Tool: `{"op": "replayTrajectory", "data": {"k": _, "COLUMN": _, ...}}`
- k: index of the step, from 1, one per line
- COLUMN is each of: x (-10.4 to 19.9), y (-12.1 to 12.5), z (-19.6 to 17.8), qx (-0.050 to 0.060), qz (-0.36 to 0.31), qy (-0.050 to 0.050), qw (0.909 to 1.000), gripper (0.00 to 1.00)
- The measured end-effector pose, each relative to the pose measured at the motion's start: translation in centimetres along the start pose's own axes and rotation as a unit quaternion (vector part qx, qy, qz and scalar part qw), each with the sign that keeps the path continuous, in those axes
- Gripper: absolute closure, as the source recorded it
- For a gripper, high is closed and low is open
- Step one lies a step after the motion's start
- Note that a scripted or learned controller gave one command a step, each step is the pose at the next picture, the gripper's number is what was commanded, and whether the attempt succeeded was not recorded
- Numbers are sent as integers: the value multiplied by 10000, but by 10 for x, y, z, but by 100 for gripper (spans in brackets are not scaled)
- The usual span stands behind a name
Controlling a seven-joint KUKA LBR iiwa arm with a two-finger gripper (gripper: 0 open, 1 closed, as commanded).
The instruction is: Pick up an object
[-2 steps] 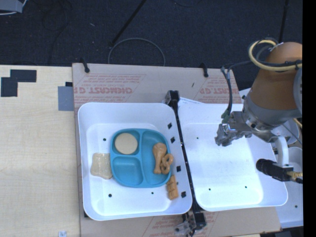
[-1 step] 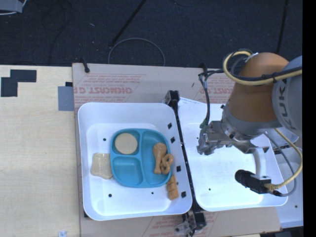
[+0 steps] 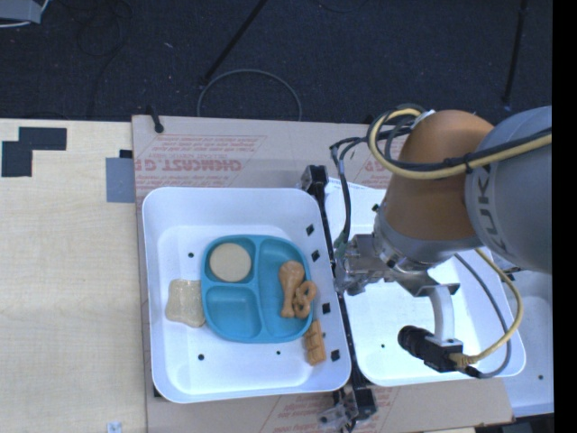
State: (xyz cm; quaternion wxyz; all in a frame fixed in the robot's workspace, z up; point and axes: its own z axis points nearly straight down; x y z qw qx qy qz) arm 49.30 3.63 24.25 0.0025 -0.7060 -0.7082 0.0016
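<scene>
Hovering over the right bin (image 3: 397,368), pincer (image 3: 347,273) state impossible to tell.

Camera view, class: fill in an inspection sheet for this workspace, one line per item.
Surface: two white bins; left bin, right bin, on printed cardboard.
Job's things: blue tray holding a round tan piece and a knobbly tan piece; pale piece and small tan piece beside it.
Clutter: nothing seen.
Grippers: gripper near the bins' divide; nothing seen in it.
Cables: yellow and black cables along the arm.
Surroundings: dark carpet.
</scene>
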Motion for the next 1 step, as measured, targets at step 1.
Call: {"op": "replayTrajectory", "data": {"k": 1, "x": 59, "y": -10, "z": 0, "qx": -3, "qz": -12, "qy": 4, "qw": 10000, "gripper": 100}}
